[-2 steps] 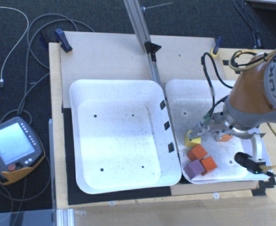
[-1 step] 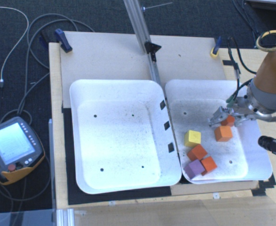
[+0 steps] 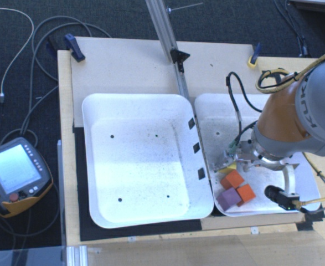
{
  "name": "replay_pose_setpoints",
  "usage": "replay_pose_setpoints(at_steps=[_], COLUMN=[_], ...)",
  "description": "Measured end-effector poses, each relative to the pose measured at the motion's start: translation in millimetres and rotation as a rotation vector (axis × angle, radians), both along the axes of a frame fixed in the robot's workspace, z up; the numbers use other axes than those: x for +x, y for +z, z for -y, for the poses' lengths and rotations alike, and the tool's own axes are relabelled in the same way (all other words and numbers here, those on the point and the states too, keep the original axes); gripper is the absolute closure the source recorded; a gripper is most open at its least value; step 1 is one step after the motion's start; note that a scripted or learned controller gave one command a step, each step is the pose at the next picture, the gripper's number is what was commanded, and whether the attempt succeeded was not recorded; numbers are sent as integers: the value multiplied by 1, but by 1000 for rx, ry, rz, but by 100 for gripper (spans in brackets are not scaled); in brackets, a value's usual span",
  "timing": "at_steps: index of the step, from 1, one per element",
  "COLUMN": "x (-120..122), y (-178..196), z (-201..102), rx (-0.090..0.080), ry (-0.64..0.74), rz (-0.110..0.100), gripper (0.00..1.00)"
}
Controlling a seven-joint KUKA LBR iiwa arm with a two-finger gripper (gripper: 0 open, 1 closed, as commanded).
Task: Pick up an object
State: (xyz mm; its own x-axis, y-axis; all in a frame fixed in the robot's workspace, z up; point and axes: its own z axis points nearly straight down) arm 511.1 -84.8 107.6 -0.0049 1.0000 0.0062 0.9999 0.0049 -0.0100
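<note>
In the right bin [image 3: 217, 115] two orange blocks lie near the front: one [image 3: 232, 179] just under the arm's wrist, the other [image 3: 246, 193] a little nearer the front rim. A purple block [image 3: 227, 199] lies against them at the front left. A bit of yellow [image 3: 229, 168] and green [image 3: 232, 148] shows at the wrist's left edge. My gripper [image 3: 234, 162] hangs low over these blocks, mostly hidden by the grey wrist and orange band [image 3: 281, 115].
The left bin [image 3: 140, 159] stands beside the right one, with black clips along the shared wall. A metal pole [image 3: 165, 29] slants up from between the bins. Black cables loop over the right bin's back. A teach pendant [image 3: 15, 173] lies left of the bench.
</note>
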Motion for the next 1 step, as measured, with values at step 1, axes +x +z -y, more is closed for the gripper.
replay_pose_setpoints(at_steps=[1], x=[3], y=[15], z=[4], rx=[-4], ry=[-4], rz=[11], gripper=[100])
